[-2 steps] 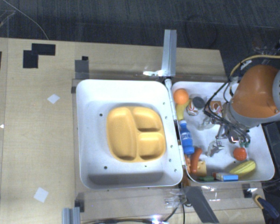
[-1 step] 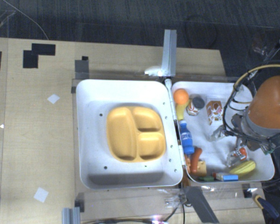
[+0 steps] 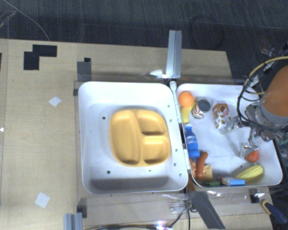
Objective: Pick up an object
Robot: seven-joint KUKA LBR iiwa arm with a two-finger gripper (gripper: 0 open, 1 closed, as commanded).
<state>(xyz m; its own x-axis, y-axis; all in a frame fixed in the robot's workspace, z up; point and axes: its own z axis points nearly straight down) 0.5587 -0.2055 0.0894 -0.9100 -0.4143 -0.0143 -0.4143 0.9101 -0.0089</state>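
Note:
My gripper (image 3: 250, 145) hangs low over the right side of the right bin (image 3: 230, 88), below the grey wrist and its orange band (image 3: 282, 91). Directly under its tip lies a small red-orange fruit (image 3: 252, 155); whether they touch I cannot tell. A yellow banana (image 3: 249, 171) lies just in front of it near the bin's front wall. To the gripper's left is a brown-and-white packet (image 3: 221, 114).
Along the right bin's left wall lie an orange ball (image 3: 186, 98), a small round can (image 3: 201, 105), a blue bottle (image 3: 191, 143), an orange carrot-like piece (image 3: 200, 162) and a blue block (image 3: 236, 181). The left bin (image 3: 93, 128) holds a yellow divided tray (image 3: 138, 137).

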